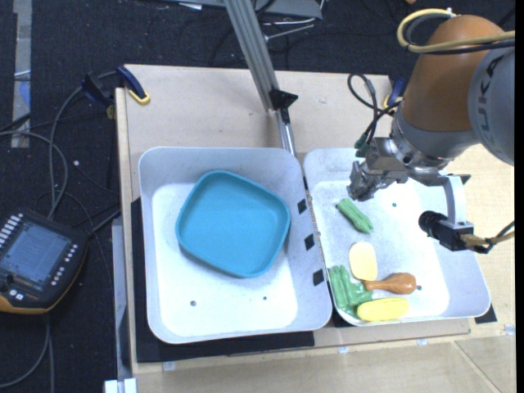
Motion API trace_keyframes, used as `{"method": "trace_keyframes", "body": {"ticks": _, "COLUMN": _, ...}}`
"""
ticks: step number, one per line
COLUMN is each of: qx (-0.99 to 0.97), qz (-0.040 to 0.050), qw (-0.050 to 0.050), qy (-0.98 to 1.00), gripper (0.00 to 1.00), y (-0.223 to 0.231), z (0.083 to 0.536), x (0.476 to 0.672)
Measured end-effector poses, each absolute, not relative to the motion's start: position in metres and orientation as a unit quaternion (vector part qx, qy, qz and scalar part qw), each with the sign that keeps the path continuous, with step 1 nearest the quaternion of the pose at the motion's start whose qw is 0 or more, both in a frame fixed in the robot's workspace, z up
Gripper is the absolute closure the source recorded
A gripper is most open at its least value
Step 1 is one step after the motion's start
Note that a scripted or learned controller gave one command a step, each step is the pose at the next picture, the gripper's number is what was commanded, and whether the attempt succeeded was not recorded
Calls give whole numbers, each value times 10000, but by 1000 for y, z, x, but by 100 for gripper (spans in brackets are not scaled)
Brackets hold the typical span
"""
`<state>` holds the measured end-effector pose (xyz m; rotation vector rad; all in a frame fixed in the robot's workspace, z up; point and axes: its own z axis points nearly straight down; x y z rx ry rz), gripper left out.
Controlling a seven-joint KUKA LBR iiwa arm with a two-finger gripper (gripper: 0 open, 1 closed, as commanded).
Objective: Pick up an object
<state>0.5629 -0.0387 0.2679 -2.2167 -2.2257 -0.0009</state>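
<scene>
Left bin: blue plate was contained.
Right bin: green pod was noted just beside gripper.
Fingers: state could not be told.

Cut off at the 3 o'clock edge: arm. Hidden under the wrist: gripper fingers, spread unreadable. Partly covered at the right bin's 6 o'clock: green pieces, beneath yellow piece.

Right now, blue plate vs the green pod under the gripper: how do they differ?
The blue plate is wide, squarish and light blue; the green pod is small, slim and green. The plate lies in the left bin, the pod in the right bin, just below the gripper. Both lie flat, unheld.
</scene>
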Motion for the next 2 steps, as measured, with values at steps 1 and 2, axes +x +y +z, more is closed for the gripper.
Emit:
{"method": "trace_keyframes", "body": {"ticks": 1, "qx": -7056, "qz": 1, "qw": 7, "qy": -7086, "gripper": 100, "y": 16, "z": 259, "x": 588}}
{"method": "trace_keyframes", "body": {"ticks": 2, "qx": -7057, "qz": 2, "qw": 6, "qy": -7085, "gripper": 100, "y": 65, "z": 253, "x": 623}}
